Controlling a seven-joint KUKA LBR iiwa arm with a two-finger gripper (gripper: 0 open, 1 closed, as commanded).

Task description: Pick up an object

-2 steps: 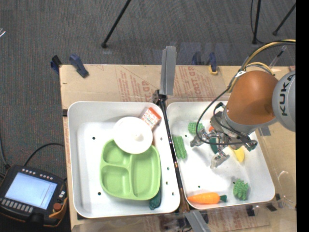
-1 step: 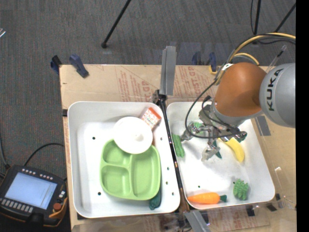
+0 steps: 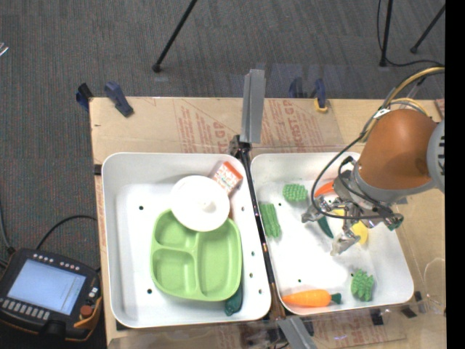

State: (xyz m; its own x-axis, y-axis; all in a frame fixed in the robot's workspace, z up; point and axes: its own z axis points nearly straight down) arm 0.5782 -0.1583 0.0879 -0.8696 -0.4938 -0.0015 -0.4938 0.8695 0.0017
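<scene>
From my remote seat I have the two-finger gripper (image 3: 347,233) low inside the shallow white right-hand bin (image 3: 287,167), and that bin is my landmark. The wrist hardware crowds the claw, so I cannot tell how it is set or whether anything sits in it.

Tucked against the claw near the bin's middle are a small yellow item (image 3: 360,233), a dark green curved piece (image 3: 325,227) and a sliver of orange (image 3: 326,188) under the cabling. Any of these looks the likeliest pick. My worry is that they sit so close together that a close could catch two at once, or pinch an edge and flick one away.

Further out, a knobbly light green toy (image 3: 294,193) lies toward the bin's far left, a long green ridged vegetable (image 3: 270,219) runs along its left wall, a bushy green piece (image 3: 362,285) sits near its front right corner, and an orange plastic carrot (image 3: 311,297) rests against its front wall. The carrot hugs that wall, so a sweep there could jam a finger.
</scene>
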